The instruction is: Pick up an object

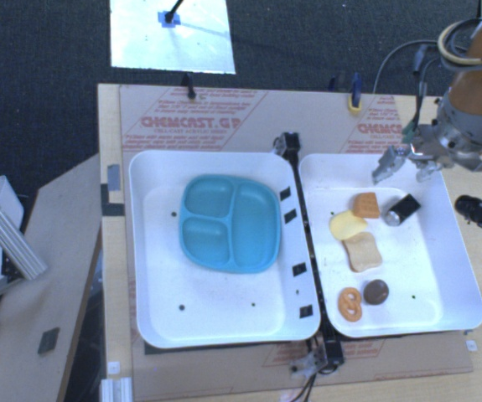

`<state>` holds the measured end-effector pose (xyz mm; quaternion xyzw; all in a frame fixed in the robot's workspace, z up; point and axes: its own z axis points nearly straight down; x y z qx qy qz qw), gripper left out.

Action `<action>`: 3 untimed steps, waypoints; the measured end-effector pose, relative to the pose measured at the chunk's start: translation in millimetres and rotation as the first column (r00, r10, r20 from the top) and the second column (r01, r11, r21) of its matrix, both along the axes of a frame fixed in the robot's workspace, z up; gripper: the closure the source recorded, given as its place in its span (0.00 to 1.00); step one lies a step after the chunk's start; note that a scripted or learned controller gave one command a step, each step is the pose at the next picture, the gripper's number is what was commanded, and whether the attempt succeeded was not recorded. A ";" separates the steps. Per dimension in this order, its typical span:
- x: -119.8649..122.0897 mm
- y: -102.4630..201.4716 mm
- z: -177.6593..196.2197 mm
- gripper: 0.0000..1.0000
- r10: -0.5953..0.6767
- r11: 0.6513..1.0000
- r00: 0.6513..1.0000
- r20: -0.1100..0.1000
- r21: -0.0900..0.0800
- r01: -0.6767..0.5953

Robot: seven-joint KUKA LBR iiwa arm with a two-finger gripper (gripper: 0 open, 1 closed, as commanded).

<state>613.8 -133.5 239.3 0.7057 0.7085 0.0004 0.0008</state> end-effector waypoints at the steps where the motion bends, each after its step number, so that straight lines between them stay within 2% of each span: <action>1: -5.9 1.1 -61.2 0.00 -0.002 1.000 1.000 -0.005 0.001 0.002; 2: -7.7 -4.0 -122.4 0.00 -0.003 1.000 1.000 -0.004 0.001 0.003; 3: -3.8 -3.2 -151.5 0.00 -0.004 1.000 1.000 0.008 0.002 0.004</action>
